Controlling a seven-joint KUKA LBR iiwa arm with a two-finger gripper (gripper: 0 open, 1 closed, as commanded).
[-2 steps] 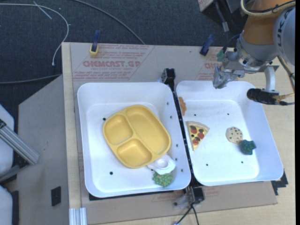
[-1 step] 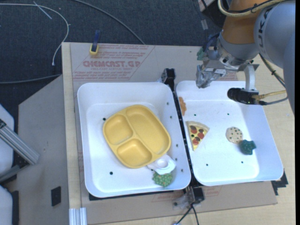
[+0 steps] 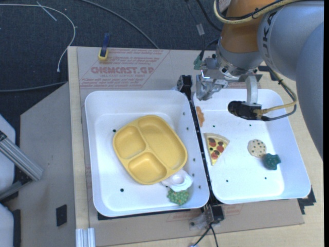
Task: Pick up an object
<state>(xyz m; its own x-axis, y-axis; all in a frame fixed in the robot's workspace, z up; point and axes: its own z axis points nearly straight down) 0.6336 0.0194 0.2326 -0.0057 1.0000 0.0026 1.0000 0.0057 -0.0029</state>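
Note:
My gripper (image 3: 206, 90) hangs over the far left corner of the right bin (image 3: 288, 189), near the divider between the two bins. Just below it, against that bin's left wall, lies a small orange piece (image 3: 199, 117). A toy pizza slice (image 3: 216, 147) lies in the middle left of the right bin. Further right are a speckled cookie (image 3: 256, 147) and a dark green broccoli piece (image 3: 271, 161). Nothing shows in the gripper's grasp.
The left bin (image 3: 100, 189) holds a yellow divided plate (image 3: 149, 148). At its near edge lie a white fried-egg toy (image 3: 177, 180) and a green leafy piece (image 3: 179, 195). A blue and yellow clip (image 3: 105, 49) lies on the cardboard behind the bins.

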